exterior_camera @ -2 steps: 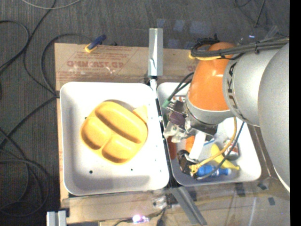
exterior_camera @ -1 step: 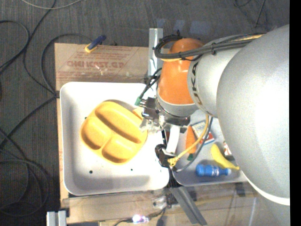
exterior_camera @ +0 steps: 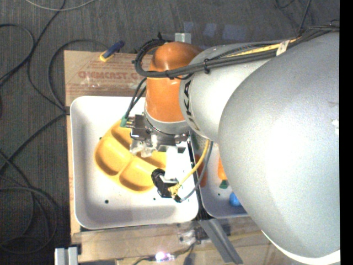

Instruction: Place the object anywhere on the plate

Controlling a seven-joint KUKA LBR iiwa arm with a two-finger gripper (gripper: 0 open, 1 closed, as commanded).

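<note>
Hovering over the left bin [exterior_camera: 83, 148], wrist and jaws [exterior_camera: 144, 146] hang above the yellow plate [exterior_camera: 113, 156], near the plate's right-hand lobes. Cannot tell whether the jaws stand apart or together: seen from above, hidden under the wrist housing and the orange band [exterior_camera: 165, 87]. Nothing visible clamped there, so no claim of a held object.

Plate: yellow, divided into compartments, lying toward the middle of the left bin, closer to the bin's right wall than its left. Partly covered by the wrist; left and lower lobes in plain sight, bare.

Object to be placed: not identifiable with any certainty. Orange and blue shapes [exterior_camera: 234, 199] peeking out in the right bin [exterior_camera: 212, 208], at its near edge, under the bulk of the grey arm [exterior_camera: 276, 142]; possibly candidates, too hidden to name.

Probable risks from here:
- Releasing with nothing in hand, if the grasp failed; no way to confirm from above.
- Dropping off-centre, onto the ridge between compartments, letting a rounded piece roll off toward the bin floor.
- Descending too far and pressing on the plate's rim, tipping or sliding the light plate toward the bin's right wall.
- Snagging of the loose cable [exterior_camera: 185, 181] dangling beside the wrist, dragging the plate on retreat.

Judged stage: somewhere around the placing step, outcome unverifiable.
</note>
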